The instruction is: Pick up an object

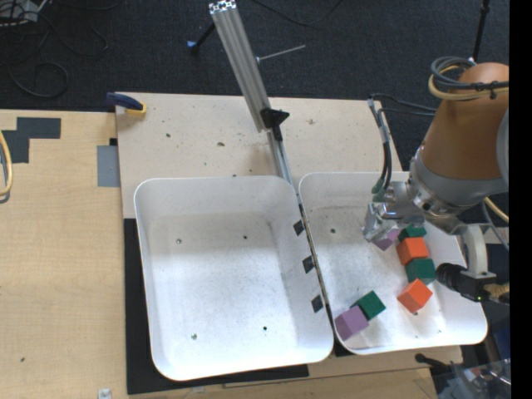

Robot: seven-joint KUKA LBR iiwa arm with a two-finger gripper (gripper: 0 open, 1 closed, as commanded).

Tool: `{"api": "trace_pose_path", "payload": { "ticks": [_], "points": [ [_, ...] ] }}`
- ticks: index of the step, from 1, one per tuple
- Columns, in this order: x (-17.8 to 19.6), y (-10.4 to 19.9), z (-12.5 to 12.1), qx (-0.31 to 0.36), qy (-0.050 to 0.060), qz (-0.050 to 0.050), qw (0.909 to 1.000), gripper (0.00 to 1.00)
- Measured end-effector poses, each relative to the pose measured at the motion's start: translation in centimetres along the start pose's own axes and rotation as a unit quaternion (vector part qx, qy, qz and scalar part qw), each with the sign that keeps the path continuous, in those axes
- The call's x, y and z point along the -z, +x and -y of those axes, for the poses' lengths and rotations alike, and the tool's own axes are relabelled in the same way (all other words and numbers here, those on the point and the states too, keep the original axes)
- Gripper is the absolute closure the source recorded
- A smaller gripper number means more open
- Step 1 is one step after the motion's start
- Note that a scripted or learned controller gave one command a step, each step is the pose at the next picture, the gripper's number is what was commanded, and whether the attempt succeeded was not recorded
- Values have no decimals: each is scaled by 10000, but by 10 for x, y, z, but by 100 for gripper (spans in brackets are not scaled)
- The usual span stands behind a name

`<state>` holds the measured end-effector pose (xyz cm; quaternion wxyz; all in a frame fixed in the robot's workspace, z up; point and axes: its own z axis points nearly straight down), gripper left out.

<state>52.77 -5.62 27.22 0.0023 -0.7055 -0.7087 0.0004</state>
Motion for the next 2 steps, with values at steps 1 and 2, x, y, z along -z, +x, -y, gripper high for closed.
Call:
{"api": "trace_pose_path", "payload": {
  "ticks": [1, 2],
  "points": [
    [1, 51, 4, 2, 6, 1, 10000, 100],
    [-1, 100, 10, 0, 12, 3, 10000, 100]
  ]
}}
